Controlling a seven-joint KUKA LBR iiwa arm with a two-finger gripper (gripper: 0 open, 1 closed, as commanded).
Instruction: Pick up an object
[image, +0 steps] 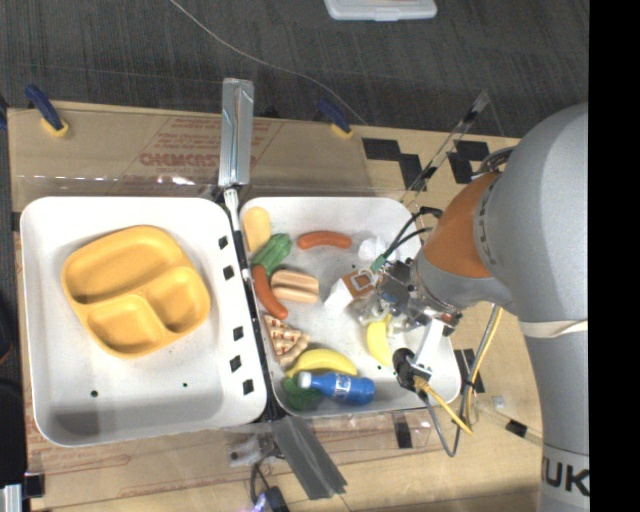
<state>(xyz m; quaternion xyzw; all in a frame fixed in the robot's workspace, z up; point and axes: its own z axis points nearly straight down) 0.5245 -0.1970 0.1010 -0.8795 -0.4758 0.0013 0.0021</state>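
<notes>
- You see the arm (530, 230) reaching in from 3 o'clock, its orange band sitting above the wrist over the right bin (330, 212).
- The gripper (385, 300) hangs low at the 3 o'clock side of that bin, over a small brown-and-white piece (358, 283) and just above a yellow lemon-like piece (379, 343).
- You cannot tell how far apart the fingers stand or whether they have anything; the wrist and cables hide them.
- Toward the bin's 12 o'clock edge lie a yellow oblong (257, 226), a green pepper (272, 249) and an orange sausage (325, 240).
- Near its centre rests a hot dog bun (295, 286), with a red sausage (268, 292) just beside it at 9 o'clock.
- Along 6 o'clock you find a waffle (284, 341), a banana (322, 360) and a blue bottle (337, 387) touching the banana.
- The left bin (60, 410) carries a yellow divided tray (135, 288), well apart from the gripper.
</notes>
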